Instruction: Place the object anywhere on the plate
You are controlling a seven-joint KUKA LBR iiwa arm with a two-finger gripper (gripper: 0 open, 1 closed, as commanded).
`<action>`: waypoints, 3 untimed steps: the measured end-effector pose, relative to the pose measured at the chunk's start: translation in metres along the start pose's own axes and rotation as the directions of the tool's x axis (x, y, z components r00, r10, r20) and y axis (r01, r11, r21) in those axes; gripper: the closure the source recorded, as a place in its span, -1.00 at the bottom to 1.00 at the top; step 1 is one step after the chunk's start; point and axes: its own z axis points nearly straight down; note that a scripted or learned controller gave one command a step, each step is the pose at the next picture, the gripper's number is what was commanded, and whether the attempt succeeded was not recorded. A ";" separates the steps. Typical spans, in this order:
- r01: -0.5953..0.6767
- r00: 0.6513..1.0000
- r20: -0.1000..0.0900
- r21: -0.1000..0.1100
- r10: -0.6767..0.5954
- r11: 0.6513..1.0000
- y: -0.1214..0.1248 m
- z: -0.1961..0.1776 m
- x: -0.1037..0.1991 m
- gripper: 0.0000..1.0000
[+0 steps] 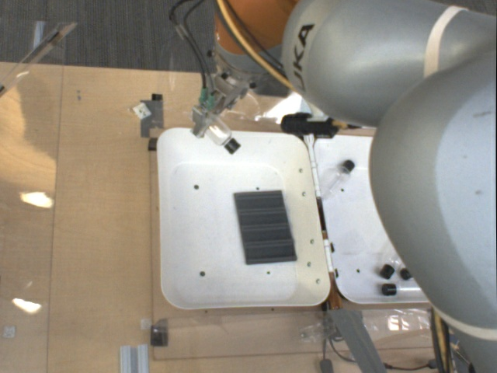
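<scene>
Nearest the camera, on the pale wooden counter (93, 208), two shallow white bins sit side by side, touching along their inner walls. The right bin (357, 224) holds three small black pieces (386, 270) clustered close together in its near part, partly hidden by the grey arm (373, 53) that crosses above it. A further black piece (348, 165) lies alone near that bin's far end.

The left bin (194, 231) holds a dark grey ribbed plate (265, 226), a rectangle lying flat around the middle of the floor, a little toward the right wall and well clear of every rim.

Farther back, the pincer (211, 124) hangs over the far left corner of the left bin, right at its rim. Whether it is apart or together cannot be told from this angle, nor whether it carries anything.

The plate lies nearer the camera than the pincer and off to its right in the view, apart from it. The black pieces all lie in the other bin, well apart from the pincer and from the plate. Which of them is the object to be placed cannot be told.
</scene>
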 end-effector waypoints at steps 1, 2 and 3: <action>0.541 0.841 0.001 -0.002 -0.541 0.841 -0.006 -0.002 0.018 1.00; 0.912 0.410 0.005 -0.003 -0.912 0.410 -0.001 -0.060 0.027 1.00; 0.823 -0.568 0.005 0.000 -0.823 -0.568 0.011 -0.096 0.009 1.00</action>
